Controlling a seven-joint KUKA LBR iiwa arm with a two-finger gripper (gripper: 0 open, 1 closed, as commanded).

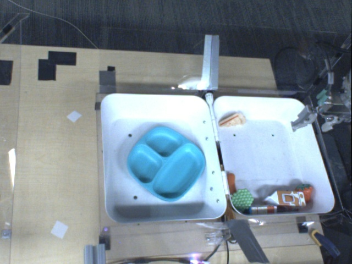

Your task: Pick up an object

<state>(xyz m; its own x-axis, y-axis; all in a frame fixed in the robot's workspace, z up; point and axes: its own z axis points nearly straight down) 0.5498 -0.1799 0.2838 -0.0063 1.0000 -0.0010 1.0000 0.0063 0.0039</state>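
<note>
Hand (314, 114) of grey metal, angular, poised over the upper right rim of the right bin (264, 150); whether released or clenched cannot be told, and nothing visibly grasped. Right bin shallow, white, smooth plastic with rounded corners and small dark dots on its floor. Candidate things for picking, all lying inside this bin and apart from the hand: across the bin from the hand, at about the same height in view, a small pale bun-like piece (231, 119) with a reddish layer, oval and soft-looking, close to the dividing wall; well below the hand, along the near wall, a flat brown-and-orange packet (289, 198) with printed faces, lying on its side; just right of that packet, almost straight down the view from the hand, a small orange-red lump (308, 191); farther from the hand, in the bin's lower left corner, a green ball (242, 199) with a knobbly surface; just above the ball, a short red piece (231, 181) against the dividing wall. Beyond the dividing wall, well apart from the hand, the left bin (110, 147), same white plastic, bearing a glossy blue dish (166, 162), rounded and split into three compartments. Under both bins, a pale wood-grain counter (49, 164) carrying black square marks (55, 64). Behind the bins' junction, up and left of the hand, an upright grey metal post (211, 65).
</note>
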